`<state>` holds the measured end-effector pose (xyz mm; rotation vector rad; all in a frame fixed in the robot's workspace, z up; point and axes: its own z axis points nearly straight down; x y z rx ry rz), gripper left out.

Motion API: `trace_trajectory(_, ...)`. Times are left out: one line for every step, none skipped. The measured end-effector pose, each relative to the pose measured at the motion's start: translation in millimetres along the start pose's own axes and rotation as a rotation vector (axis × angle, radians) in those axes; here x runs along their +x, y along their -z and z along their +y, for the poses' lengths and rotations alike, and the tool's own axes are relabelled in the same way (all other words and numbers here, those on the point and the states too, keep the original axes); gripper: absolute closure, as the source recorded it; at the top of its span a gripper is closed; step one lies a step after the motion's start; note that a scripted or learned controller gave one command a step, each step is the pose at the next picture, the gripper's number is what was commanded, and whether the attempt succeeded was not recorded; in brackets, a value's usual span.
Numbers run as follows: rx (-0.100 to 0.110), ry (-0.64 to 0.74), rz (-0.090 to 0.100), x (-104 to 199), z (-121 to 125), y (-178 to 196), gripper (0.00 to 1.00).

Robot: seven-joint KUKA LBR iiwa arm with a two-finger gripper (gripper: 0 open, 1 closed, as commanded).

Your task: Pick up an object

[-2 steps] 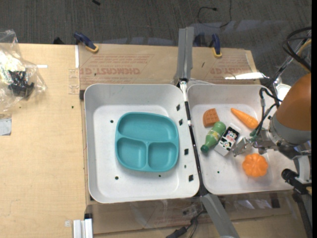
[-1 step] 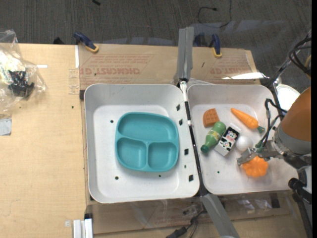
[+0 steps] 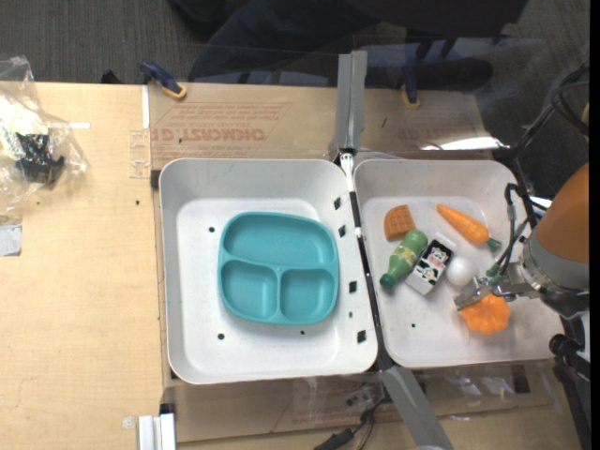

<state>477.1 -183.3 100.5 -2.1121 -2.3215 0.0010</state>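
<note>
- The bench carries two shallow white bins side by side: the left bin (image 3: 178, 279) and the right bin (image 3: 412, 340), meeting at a grey centre divider.
- A teal plastic tray with three compartments (image 3: 278, 268) lies flat in the middle of the left bin, its large compartment toward the top of the view and two smaller ones below.
- The right bin holds a cluster of small toy foods near its middle.
- An orange waffle-patterned square toy (image 3: 399, 221) lies toward the upper left of that cluster.
- A green plastic bottle with a pale label (image 3: 404, 257) lies tilted just below the waffle piece, its neck pointing down-left.
- A small black and white carton (image 3: 432, 267) sits just beside the bottle, touching or nearly touching it.
- A white egg-shaped ball (image 3: 460, 270) rests just right of the carton.
- An orange plastic carrot (image 3: 463, 222) lies slanted toward the upper right of the bin.
- A rounded orange toy fruit (image 3: 487, 316) sits at the lower right of the bin.
- The grey arm with its orange band (image 3: 570, 225) reaches in from the right, and its gripper (image 3: 480, 295) is low over the top of the orange fruit, touching or nearly so.
- Whether the pincer is released or clenched I cannot tell; the metal tips are too small and blurred.
</note>
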Motion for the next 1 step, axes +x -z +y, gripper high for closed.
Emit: trace_trajectory(-0.002, 0.16, -0.002, 43.1, 4.5, 78.5, 1.0)
